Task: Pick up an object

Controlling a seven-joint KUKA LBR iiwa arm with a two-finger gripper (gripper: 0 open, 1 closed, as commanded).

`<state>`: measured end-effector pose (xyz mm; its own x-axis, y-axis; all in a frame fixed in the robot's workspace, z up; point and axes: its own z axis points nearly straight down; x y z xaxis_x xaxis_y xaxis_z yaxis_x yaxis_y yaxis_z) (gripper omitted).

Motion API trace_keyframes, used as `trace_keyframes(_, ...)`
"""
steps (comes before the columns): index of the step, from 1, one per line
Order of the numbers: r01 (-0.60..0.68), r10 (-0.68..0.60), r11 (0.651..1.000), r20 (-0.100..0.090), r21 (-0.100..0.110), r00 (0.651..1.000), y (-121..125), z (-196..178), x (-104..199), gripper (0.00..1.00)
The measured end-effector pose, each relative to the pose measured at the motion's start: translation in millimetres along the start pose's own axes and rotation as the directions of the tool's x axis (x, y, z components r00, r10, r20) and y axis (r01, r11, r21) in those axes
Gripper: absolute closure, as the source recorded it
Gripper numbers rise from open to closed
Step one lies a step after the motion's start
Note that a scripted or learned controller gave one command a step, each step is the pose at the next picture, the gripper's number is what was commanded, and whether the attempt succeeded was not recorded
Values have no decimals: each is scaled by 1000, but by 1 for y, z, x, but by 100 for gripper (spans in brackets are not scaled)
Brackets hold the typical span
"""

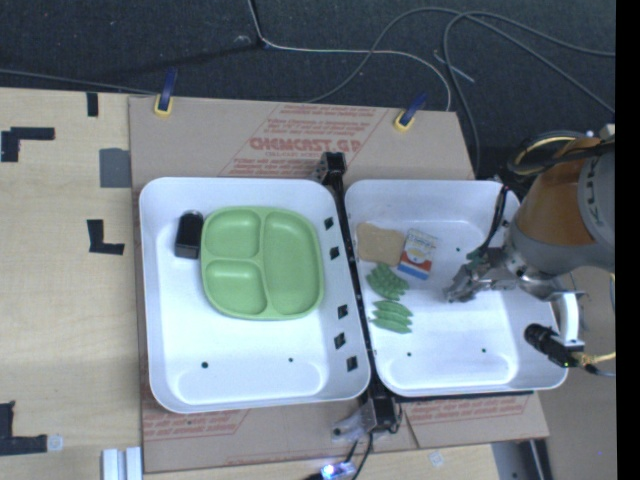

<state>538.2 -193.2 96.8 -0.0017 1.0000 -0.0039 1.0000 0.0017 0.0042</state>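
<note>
My gripper (463,286) reaches in from the right and sits low over the right bin (450,353), right of its middle. Nothing shows between its tips. To its left lie a small white carton with red and blue print (419,254), a tan cardboard piece (377,243) and two green pea-pod pieces, one (386,281) above the other (393,316). In the left bin (240,373) a green divided plate (263,263) lies with a small black block (188,235) beside its left edge.
A black clip strip (345,268) runs along the seam between the two bins. Both bins rest on a brown cardboard sheet (300,138) held by yellow clamps (164,101). Cables (420,38) cross the dark surface behind.
</note>
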Motion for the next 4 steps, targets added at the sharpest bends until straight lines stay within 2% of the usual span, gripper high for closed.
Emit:
trace_keyframes(2,-2,2,1000,-2,0,1000,-12,-114,-12,100)
trace_keyframes(3,0,0,1000,-2,0,1000,-11,-164,-12,100)
trace_keyframes(4,3,-3,1000,-4,5,1000,-4,-153,39,100)
